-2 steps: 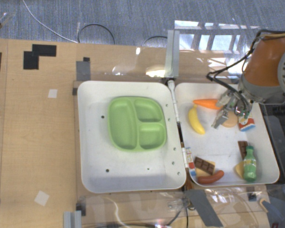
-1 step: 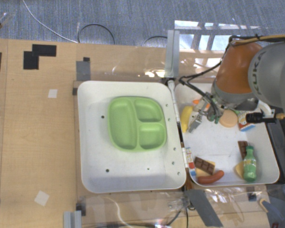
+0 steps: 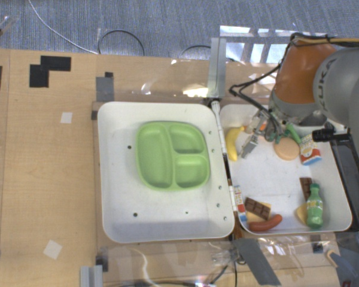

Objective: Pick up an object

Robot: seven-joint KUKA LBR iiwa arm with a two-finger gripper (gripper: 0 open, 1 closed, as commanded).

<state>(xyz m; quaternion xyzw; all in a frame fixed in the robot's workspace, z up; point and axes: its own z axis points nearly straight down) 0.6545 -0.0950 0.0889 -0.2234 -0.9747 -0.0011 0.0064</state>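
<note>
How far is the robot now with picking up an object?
Done: the arm has reached into the right bin. In hand: the gripper sits low beside the yellow banana, with nothing visibly between its fingers. Left: grasping and lifting; the sausage and the green bottle lie untouched.

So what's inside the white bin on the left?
Inside the left bin lies a green divided plate, its three compartments bare. The bin floor under the plate is covered, so nothing there can be seen.
</note>
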